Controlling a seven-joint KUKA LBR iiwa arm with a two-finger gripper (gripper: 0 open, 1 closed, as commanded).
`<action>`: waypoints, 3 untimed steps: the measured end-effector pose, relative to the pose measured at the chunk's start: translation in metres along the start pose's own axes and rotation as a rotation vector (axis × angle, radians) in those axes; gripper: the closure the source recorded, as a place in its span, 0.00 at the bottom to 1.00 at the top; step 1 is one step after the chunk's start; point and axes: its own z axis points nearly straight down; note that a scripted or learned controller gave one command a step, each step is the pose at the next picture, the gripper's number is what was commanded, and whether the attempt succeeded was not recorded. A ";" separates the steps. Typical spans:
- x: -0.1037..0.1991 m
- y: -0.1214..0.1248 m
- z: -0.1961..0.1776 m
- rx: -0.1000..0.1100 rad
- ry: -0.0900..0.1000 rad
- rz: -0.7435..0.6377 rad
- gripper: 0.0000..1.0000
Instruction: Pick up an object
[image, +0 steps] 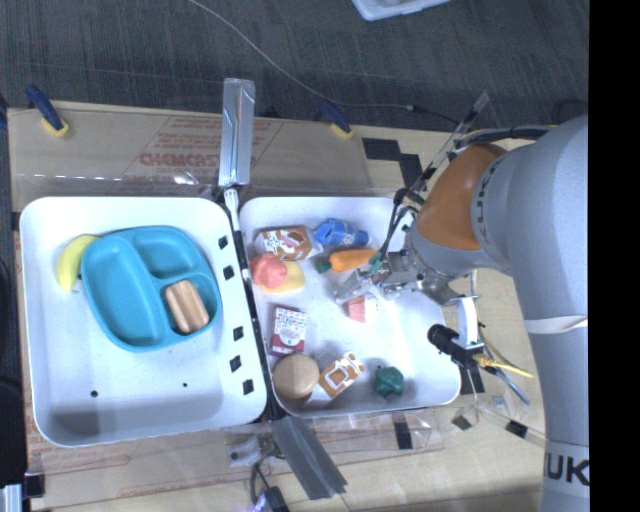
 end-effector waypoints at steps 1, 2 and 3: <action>0.022 0.027 0.001 0.000 0.003 0.221 0.00; 0.041 0.083 -0.026 -0.002 0.003 0.107 0.00; 0.038 -0.021 0.001 0.003 0.004 0.065 0.00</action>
